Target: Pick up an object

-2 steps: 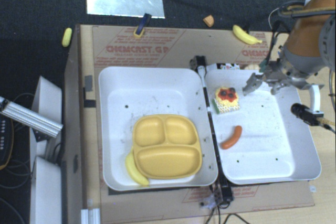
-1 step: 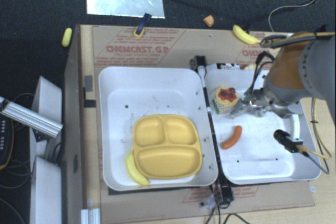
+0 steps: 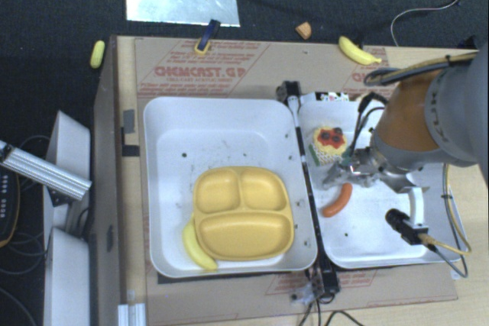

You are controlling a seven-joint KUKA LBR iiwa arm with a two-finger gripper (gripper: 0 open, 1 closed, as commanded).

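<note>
fingers [image 3: 341,173] low in right bin [image 3: 382,252] | opening: cannot tell | orange sausage [image 3: 337,201] just below, apart from them

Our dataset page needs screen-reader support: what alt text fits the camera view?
A grey robot arm's gripper hangs low in the right bin above an orange sausage, beside a small cake. The left bin holds a yellow divided plate and banana.

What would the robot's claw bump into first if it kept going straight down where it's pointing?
Probably the orange sausage, lying just under the gripper on the right bin's floor; height from this view is hard to judge.
</note>
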